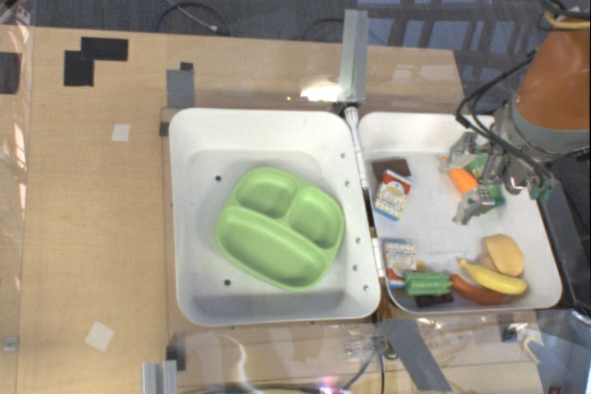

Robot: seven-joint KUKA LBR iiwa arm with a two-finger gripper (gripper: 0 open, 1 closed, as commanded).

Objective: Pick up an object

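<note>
In the right bin (pixel 552 286), upper right part:
Gripper (pixel 473 195): seen low over the bin floor, fingers spread apart, nothing held between them.
Orange object (pixel 461 179): carrot-like, lying just left of the gripper, at the fingertips; contact cannot be told.
Green piece (pixel 487 194): seen at the gripper itself; whether it belongs to the hand cannot be told.
Milk carton (pixel 392 197): left of the gripper, well apart, a brown block (pixel 394 168) at its top.
Potato (pixel 504 254): below the gripper, near.
Banana (pixel 492 279): below the potato, touching a red item (pixel 473 290).
Green block (pixel 428 281): below-left of the gripper, on a dark piece.
Left bin (pixel 185 217): 1 green 3-compartment plate (pixel 280 226) held, far left of the gripper.
</note>
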